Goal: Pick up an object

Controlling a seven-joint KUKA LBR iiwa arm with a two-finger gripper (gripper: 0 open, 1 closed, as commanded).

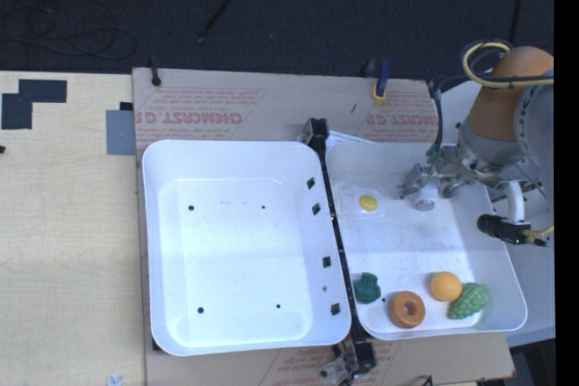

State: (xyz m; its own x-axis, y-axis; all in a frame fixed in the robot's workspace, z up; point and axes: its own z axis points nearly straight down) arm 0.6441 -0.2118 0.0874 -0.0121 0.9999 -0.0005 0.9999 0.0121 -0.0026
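The arm [507, 117] enters from the right, its orange band uppermost, and bends down over the far right part of the right bin [412, 240]. The gripper [423, 193] sits low over the bin floor near the far right corner. From this angle I cannot tell whether its fingers are spread or pressed together, and nothing can be seen between them.

Contents of the right bin:
- A small yellow object [367, 202] lies on the floor in the far half, to the left of the gripper and apart from it.
- A dark green object [366, 288] lies at the near left, just beside the divider between the bins.
- A brown ring-shaped doughnut [407, 309] lies near the near wall, to the right of the dark green object.
- An orange ball [444, 286] lies right of the doughnut.
- A light green knobbly object [469, 299] touches or nearly touches the orange ball on its right.

All four near-side items are well apart from the gripper.

The left bin [235, 158] stands beside the right bin. Both rest on a cardboard sheet [217, 108] laid on the bench [63, 230].
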